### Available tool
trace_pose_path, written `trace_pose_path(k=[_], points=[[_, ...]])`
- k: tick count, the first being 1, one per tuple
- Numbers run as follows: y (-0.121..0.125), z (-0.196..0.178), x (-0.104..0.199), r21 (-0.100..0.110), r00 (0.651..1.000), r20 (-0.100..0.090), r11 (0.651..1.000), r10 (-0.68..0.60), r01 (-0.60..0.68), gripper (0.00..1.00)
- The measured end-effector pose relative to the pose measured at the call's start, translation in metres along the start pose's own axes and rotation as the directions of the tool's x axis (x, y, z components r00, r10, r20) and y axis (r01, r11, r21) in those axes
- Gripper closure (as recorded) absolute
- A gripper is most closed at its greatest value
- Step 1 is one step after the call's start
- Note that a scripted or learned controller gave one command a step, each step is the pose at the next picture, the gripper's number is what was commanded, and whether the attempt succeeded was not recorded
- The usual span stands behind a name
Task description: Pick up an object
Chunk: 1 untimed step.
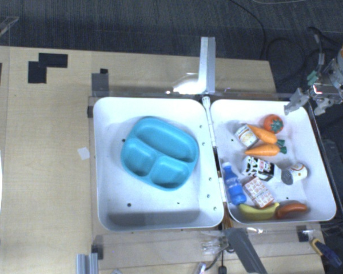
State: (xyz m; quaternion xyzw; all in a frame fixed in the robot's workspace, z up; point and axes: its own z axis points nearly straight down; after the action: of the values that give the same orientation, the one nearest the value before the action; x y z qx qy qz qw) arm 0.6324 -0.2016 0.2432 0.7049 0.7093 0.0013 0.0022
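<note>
Waiting at the far right corner: gripper (300, 100) hangs over the right bin (327, 170) rim; whether it stands apart or together, I cannot tell
Likeliest pick: carrots (262, 141), two crossed near the bin's middle, beside the tomato (272, 123); probably light, hard plastic, smooth and prone to slip
Where to grip: across the narrow orange body, I'd judge
Left bin (103, 170): blue tray (159, 152)

Materials and finishes, referenced to the blue tray (159, 151)

Smooth glossy plastic is seen on the tray; glossy white plastic on the bin (111, 210) beneath; matt pale wood on the bench (40, 170) left of it.
</note>
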Motion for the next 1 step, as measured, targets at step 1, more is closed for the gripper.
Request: trace_pose_path(k=[1], points=[[-0.0212, -0.0073, 0.0082, 0.000, 0.999, 0.001, 0.999, -0.040, 0.040, 0.00]])
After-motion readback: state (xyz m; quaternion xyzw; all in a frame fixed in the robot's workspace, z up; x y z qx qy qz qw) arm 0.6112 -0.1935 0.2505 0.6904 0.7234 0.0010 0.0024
